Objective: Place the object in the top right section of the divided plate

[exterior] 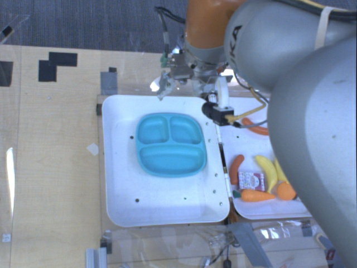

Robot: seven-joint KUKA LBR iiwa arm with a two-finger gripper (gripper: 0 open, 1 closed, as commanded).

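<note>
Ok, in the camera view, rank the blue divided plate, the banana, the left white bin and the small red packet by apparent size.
1. left white bin
2. blue divided plate
3. banana
4. small red packet

The banana is partly hidden by the arm, yet looks longer than the packet.

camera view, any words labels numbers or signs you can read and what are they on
No text here can be read for certain.
Arm: a dark mark on the grey casing, cut off and too partial to read.
Packet in the right bin: red and white print, too small and blurred to read.
Bench: black block shapes at upper left, no letters.
Plate: no markings visible.
</note>
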